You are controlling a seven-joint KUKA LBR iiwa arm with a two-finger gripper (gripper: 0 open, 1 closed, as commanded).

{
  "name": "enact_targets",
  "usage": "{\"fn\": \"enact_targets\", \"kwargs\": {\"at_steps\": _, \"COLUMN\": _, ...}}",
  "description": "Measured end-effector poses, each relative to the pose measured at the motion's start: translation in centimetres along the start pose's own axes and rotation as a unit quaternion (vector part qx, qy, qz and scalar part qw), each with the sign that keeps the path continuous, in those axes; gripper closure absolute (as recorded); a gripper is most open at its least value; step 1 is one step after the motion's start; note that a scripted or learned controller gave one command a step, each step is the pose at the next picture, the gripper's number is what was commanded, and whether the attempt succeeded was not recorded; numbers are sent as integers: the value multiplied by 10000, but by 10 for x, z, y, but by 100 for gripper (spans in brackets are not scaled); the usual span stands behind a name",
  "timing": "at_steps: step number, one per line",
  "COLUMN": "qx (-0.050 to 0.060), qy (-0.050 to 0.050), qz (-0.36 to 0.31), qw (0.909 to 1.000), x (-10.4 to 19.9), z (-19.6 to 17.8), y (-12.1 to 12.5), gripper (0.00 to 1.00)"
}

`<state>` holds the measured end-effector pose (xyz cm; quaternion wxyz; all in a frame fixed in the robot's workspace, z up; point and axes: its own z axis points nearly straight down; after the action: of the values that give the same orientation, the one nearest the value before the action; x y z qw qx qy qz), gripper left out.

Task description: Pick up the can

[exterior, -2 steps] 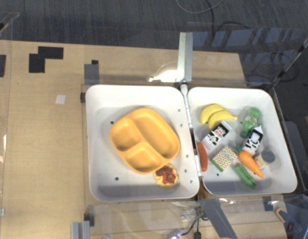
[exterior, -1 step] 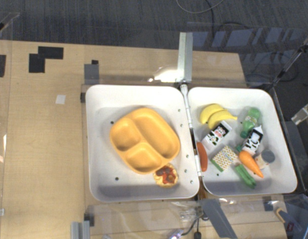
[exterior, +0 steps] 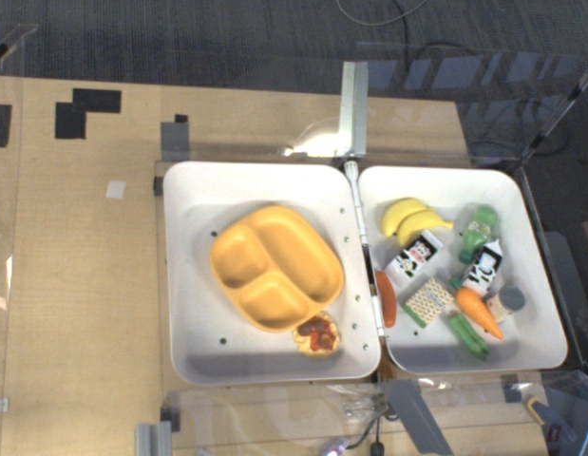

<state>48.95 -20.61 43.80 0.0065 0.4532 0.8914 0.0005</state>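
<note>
The small grey can (exterior: 510,299) lies in the right bin (exterior: 536,255), just right of the carrot (exterior: 479,312). A milk carton (exterior: 482,266) stands just above the carrot, and bananas (exterior: 414,218) lie further up-left of it. The pincer's state cannot be told.

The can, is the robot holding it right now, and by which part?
Nothing is held. The can lies untouched in the right bin, beside the carrot.
</note>
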Motion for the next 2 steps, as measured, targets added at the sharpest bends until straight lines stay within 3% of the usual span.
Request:
{"fn": "enact_targets", "kwargs": {"at_steps": 1, "qx": -1, "qy": 2, "qz": -691, "qw": 9976, "x": 1, "z": 0, "y": 0, "gripper": 100}}
{"fn": "enact_targets", "kwargs": {"at_steps": 2, "qx": -2, "qy": -2, "qz": -2044, "qw": 9789, "x": 0, "z": 0, "y": -1, "gripper": 100}}
